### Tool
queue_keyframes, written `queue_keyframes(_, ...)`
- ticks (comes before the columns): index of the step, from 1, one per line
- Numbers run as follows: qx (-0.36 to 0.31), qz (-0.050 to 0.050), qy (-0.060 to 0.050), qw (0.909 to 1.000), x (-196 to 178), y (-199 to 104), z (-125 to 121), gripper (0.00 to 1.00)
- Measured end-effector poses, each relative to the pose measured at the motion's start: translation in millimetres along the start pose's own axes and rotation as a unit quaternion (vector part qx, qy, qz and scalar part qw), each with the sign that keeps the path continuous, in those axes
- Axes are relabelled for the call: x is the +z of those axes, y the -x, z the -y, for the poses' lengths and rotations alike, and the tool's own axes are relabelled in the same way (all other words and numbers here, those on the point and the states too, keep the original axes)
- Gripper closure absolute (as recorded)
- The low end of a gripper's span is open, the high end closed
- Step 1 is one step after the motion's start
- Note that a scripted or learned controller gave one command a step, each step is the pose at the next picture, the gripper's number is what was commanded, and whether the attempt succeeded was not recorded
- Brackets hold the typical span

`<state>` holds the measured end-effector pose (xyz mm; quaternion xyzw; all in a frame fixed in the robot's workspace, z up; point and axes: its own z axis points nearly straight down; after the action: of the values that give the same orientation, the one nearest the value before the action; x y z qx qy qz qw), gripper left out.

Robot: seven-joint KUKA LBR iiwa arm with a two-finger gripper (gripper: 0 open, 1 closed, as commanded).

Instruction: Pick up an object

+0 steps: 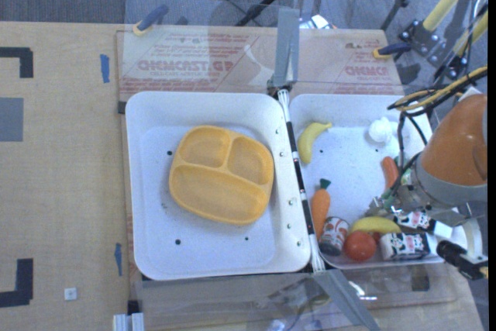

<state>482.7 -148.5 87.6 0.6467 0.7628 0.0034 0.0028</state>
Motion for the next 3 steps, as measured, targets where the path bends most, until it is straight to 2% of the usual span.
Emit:
queue_keyframes(1,-0.101,0.003,0.000,0.9949,0.3,-1.2,-45.5,1.00)
queue_keyframes(2,-0.087,0.000,-0.004,0.9962,-140.8,-94.8,-91.1,1.00)
queue_keyframes(3,0.011,0.000,-0.007,0.9999,-98.0,-99.7,-78.5,1.00)
